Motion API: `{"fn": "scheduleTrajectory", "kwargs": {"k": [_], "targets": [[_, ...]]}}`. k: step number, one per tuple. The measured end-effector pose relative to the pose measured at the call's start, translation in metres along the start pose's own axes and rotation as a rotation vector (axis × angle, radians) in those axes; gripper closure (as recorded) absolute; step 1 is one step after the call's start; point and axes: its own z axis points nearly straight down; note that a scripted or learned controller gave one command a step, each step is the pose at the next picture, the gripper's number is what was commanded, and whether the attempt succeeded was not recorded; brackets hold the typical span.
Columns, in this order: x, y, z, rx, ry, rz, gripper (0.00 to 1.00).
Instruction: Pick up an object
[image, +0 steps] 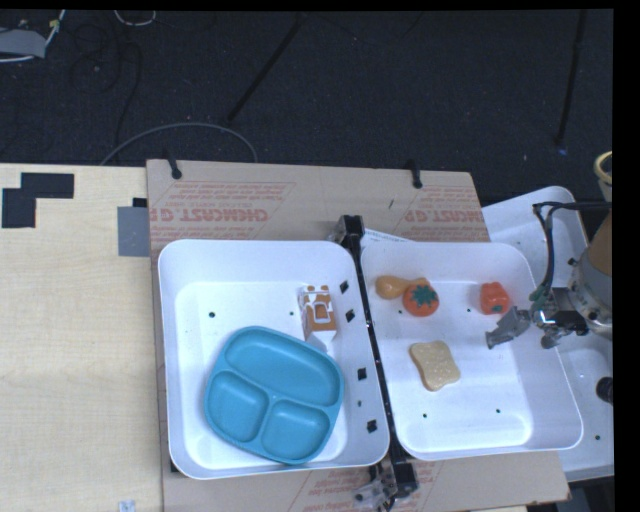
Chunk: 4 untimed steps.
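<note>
While the gripper (524, 333) sits at your right bin's (470, 440) three o'clock edge, its fingers spread, gripping nothing. The red pepper (494, 297) lies at its eleven o'clock

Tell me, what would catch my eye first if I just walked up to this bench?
Probably the big blue divided plate, lying in the left bin beside a small orange-and-white toy. Next, the bright play food in the right bin: a tomato, a red pepper and a slice of bread. The gripper hangs at that bin's right edge, just below the pepper.
</note>
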Motion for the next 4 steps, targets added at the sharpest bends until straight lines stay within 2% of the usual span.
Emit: {"fn": "scheduleTrajectory", "kwargs": {"k": [1, 2, 3, 4], "targets": [[0.009, 0.005, 0.052, 0.0, 0.001, 0.001, 0.0], [0.007, 0.001, 0.113, -0.005, -0.001, 0.002, 0.0], [0.006, 0.002, 0.098, -0.007, 0.0, 0.003, 1.0], [0.01, 0.009, 0.053, -0.008, -0.003, -0.002, 1.0]]}}
